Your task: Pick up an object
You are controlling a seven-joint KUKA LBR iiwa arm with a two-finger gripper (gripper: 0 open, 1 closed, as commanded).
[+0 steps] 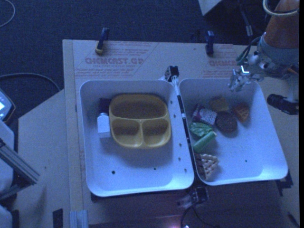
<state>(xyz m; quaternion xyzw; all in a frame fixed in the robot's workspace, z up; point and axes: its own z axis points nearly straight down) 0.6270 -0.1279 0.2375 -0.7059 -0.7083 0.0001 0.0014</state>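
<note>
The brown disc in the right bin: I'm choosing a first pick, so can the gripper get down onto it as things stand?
Probably yes. The disc lies face up with nothing on top, and the gripper hangs above the bin's far rim. Neighbouring pieces crowd its sides.

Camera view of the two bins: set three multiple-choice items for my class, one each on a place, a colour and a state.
1. Where does the divided tray lie?
A. left bin
B. right bin
C. on the bench beside the bins

2. What colour is that tray?
A. red
B. yellow
C. green

3. Where is the pincer?
A. low among the food items
B. above the right bin's far edge
C. over the left bin

Key: 1 A, the divided tray sits in the left bin, beside a small white bottle. 2 B, it looks yellow. 3 B, the pincer hangs over the far rim of the right bin, apart from the food items.
</note>
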